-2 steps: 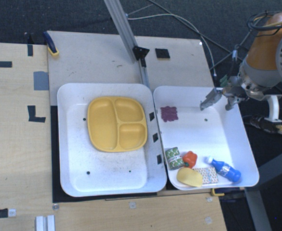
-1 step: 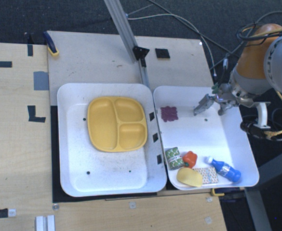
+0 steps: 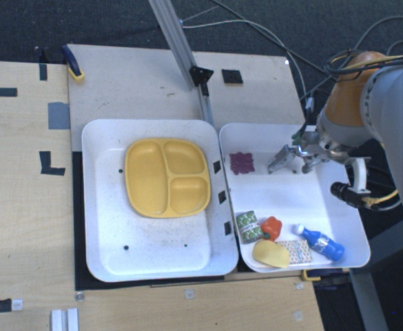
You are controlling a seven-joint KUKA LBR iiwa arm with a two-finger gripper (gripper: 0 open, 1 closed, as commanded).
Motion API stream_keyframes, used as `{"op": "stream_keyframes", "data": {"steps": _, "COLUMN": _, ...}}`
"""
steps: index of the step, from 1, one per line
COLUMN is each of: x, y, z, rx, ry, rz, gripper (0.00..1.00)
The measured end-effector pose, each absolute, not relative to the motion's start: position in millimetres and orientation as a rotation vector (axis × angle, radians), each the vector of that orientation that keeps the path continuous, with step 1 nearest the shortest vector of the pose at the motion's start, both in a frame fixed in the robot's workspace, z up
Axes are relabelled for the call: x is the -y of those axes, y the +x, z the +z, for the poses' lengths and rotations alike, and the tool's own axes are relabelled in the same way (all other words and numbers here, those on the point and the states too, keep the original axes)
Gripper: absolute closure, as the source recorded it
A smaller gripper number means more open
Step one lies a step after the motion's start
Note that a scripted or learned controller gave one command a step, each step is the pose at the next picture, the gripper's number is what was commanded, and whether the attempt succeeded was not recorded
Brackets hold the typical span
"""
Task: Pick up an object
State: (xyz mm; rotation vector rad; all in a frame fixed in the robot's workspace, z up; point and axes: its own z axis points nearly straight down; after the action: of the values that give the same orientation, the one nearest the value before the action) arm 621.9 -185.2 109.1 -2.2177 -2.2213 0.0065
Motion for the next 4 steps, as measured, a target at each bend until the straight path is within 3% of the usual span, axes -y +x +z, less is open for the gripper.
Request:
{"op": "stream_keyframes", "data": {"steps": 1, "x": 185, "y": 622.7, "z": 123, "rx": 2.225, "ry": -2.218, "rz": 0.004, "gripper": 1.0}}
{"op": "stream_keyframes", "data": {"steps": 3, "x": 181, "y": 624.5, "z": 231, "rx": 2.226, "ry": -2.222, "rz": -0.003, "gripper": 1.0}}
{"op": "stream_keyframes", "data": {"steps": 4, "x": 117, "y": 613.0, "z": 230, "rx": 2.227, "ry": -2.213, "rz": 0.0, "gripper": 1.0}}
